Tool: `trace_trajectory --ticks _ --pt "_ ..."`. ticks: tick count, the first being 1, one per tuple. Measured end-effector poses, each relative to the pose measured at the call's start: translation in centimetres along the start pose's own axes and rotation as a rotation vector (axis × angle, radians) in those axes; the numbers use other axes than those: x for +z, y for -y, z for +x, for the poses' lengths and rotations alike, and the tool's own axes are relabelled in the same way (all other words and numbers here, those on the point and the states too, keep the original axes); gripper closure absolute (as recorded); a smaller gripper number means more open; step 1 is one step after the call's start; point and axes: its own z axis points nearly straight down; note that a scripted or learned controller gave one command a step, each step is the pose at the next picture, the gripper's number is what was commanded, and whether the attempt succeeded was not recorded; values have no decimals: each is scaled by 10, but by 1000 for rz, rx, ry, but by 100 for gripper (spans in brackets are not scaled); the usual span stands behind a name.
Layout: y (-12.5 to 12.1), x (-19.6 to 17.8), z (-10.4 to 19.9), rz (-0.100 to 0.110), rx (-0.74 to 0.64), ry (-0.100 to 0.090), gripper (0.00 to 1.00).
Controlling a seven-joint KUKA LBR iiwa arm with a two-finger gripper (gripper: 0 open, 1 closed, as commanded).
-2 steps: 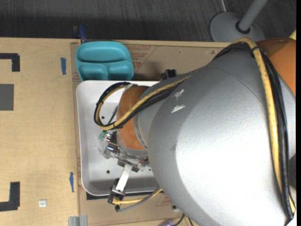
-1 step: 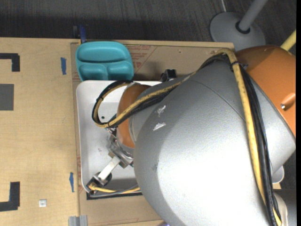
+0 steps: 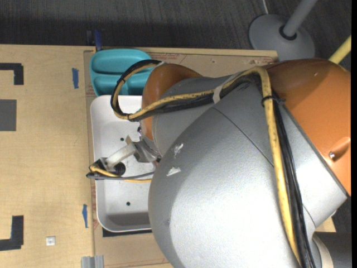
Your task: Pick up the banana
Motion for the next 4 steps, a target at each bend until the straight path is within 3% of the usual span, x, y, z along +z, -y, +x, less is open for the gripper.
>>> trace_trajectory --ticks 1,2,3,4 --pt "-25 21 54 0 195 -1 0" --pt "-12 47 24 -1 -39 0 0" --pt "-11 36 26 0 -41 -2 100" --pt "10 45 -22 -5 -200 -8 100"
